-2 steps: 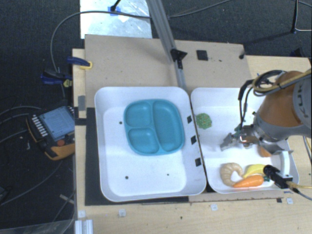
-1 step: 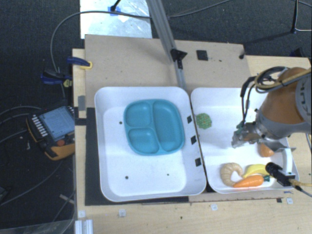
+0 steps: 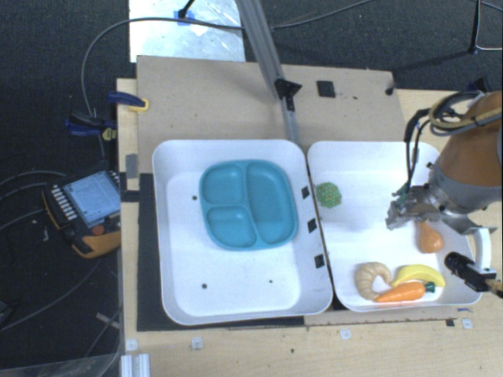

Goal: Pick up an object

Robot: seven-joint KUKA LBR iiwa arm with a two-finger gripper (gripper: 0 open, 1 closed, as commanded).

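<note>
My gripper (image 3: pixel 402 210) hangs over the right bin (image 3: pixel 363 163), near its middle right, with the grey and orange arm behind it. An orange rounded piece (image 3: pixel 430 239) lies just below and to the right of the gripper, partly under the wrist. A green broccoli-like piece (image 3: pixel 328 195) sits at the bin's left wall, well left of the gripper. Along the front of the bin lie a tan croissant (image 3: pixel 371 278), a yellow banana (image 3: pixel 419 273) and an orange carrot (image 3: pixel 402 292), close together.
The left bin (image 3: pixel 177 242) holds a blue divided plate (image 3: pixel 247 203). A metal pole (image 3: pixel 263 42) slants across the bench's back. Cables, clamps and a handheld device (image 3: pixel 85 204) lie on the floor at the left.
</note>
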